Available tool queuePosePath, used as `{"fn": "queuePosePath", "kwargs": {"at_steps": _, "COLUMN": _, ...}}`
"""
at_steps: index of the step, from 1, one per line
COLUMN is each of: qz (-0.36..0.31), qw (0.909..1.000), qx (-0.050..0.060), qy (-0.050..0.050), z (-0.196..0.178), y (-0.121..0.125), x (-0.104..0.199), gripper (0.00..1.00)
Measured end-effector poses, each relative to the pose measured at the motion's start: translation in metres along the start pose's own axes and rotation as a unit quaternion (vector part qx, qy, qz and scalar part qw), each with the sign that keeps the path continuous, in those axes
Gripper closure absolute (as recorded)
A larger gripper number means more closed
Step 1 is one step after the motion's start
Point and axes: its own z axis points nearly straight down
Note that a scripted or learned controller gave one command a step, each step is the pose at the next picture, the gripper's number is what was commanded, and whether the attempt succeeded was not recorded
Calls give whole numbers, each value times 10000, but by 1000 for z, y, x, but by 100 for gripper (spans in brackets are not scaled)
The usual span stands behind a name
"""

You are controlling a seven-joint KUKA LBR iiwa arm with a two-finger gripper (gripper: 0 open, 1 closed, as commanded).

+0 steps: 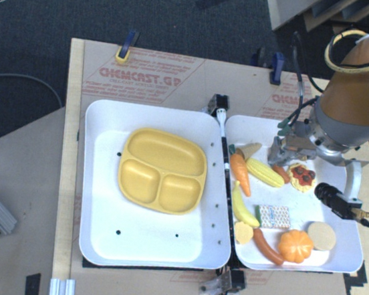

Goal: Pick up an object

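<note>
The right bin (344, 262) holds several toy foods. An orange carrot (240, 173) and a yellow corn cob (265, 173) lie at its upper left, with a pizza slice (301, 176) to their right. Lower down are a banana (244, 209), a blue-and-white checkered packet (274, 216), a red sausage (267, 246), an orange pumpkin (295, 246) and a beige round cookie (322, 236). My gripper (282, 155) hangs low over the bin's upper part, just above the corn cob and a small red piece (280, 171). Nothing visibly hangs from it.
The left bin (92, 232) carries a yellow divided plate (162, 171). A black divider (223, 162) runs between the bins. A black cylinder (333, 199) on the arm juts over the right bin's right side. Clamps (124, 49) sit on the board's far edge.
</note>
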Motion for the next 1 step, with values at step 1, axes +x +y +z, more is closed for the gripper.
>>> {"fn": "queuePosePath", "kwargs": {"at_steps": 1, "qz": 4, "qw": 10000, "qx": 3, "qy": 0, "z": 7, "y": 23, "x": 55, "gripper": 100}}
